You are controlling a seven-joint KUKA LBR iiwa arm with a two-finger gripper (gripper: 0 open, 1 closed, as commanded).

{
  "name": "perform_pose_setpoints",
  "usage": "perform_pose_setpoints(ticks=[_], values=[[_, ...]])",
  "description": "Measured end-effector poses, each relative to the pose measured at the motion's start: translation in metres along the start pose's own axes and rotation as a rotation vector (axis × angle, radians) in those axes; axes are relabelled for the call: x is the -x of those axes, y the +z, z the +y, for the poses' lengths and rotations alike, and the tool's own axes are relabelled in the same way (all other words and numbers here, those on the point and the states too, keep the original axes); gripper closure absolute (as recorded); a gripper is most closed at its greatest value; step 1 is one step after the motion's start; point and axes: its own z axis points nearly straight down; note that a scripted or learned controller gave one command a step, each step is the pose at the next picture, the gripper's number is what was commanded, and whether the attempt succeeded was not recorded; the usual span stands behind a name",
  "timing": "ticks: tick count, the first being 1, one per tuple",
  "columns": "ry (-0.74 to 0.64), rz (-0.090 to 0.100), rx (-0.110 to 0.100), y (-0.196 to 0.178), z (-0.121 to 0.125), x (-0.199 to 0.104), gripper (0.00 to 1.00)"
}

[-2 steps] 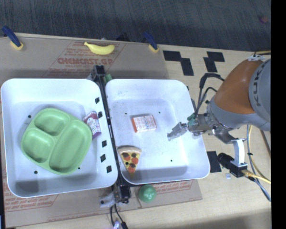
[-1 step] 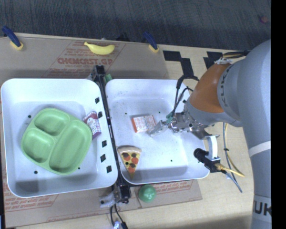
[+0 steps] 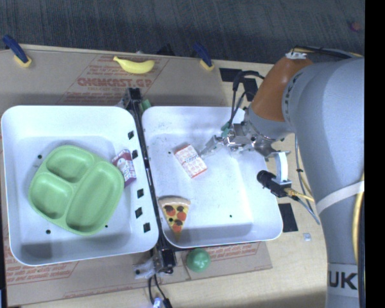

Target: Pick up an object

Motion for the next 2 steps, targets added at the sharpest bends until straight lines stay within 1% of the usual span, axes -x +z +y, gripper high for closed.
perform_pose_setpoints(ticks=[1, 2], values=[[-0.005, 0.000, 0.000, -0.010, 0.000, 0.000, 1.00], [0.000, -0.001, 0.000, -0.106, -0.058, 0.000, 1.00]])
